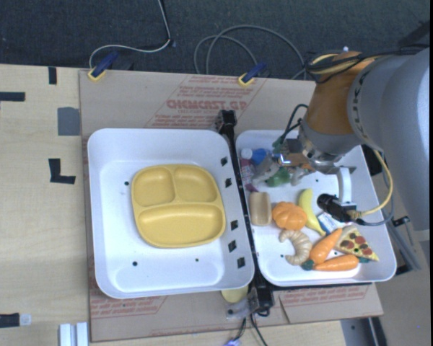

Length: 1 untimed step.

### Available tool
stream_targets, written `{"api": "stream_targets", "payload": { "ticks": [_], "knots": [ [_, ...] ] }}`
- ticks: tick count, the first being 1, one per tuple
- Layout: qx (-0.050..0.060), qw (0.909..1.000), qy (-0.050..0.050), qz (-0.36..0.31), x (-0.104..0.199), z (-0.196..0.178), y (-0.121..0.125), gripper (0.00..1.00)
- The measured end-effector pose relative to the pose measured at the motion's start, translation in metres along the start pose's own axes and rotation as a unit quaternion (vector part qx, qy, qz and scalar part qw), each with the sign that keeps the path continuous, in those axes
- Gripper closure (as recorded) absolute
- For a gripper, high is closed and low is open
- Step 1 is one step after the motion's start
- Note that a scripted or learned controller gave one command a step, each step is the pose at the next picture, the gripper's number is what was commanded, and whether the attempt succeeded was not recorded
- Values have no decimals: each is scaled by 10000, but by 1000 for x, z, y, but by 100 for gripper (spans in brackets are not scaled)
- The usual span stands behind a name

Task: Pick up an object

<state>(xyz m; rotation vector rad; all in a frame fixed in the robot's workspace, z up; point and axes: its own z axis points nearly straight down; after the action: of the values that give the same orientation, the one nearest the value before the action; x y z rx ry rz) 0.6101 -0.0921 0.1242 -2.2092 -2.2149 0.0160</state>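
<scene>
**Arm low over the crowded right bin**

Camera view: two shallow white bins sit side by side on a cardboard sheet on the counter. The left bin (pixel 108 193) holds a yellow divided tray (pixel 178 204) lying flat near its middle. The right bin (pixel 379 254) holds a cluster of toy foods: a tan bread piece (pixel 259 207) close to the divider, an orange pumpkin (pixel 289 215) just beside it, a croissant (pixel 300 246) below the pumpkin, a yellow banana (pixel 308 209) to the pumpkin's right, two carrots (pixel 330 253) lying at a slant, and a pizza slice (pixel 359 245) near the bin's right wall. A small bottle with a blue cap (pixel 258 155) stands at the bin's upper left.

The grey arm (pixel 390 121) reaches in from the right, its orange band (pixel 332 103) above the wrist. The jaws (pixel 280 170) hang low over the upper part of the right bin, just above the food cluster and near the bottle. Whether the jaws are open or closed cannot be told, and no object is seen between them. A black cable (pixel 162 20) loops over the dark floor beyond the counter.
</scene>
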Motion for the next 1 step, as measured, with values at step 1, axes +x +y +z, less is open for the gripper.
{"api": "stream_targets", "payload": {
  "ticks": [1],
  "knots": [
    [-108,9999,-95,43,-14,39,24,0]
  ]
}}
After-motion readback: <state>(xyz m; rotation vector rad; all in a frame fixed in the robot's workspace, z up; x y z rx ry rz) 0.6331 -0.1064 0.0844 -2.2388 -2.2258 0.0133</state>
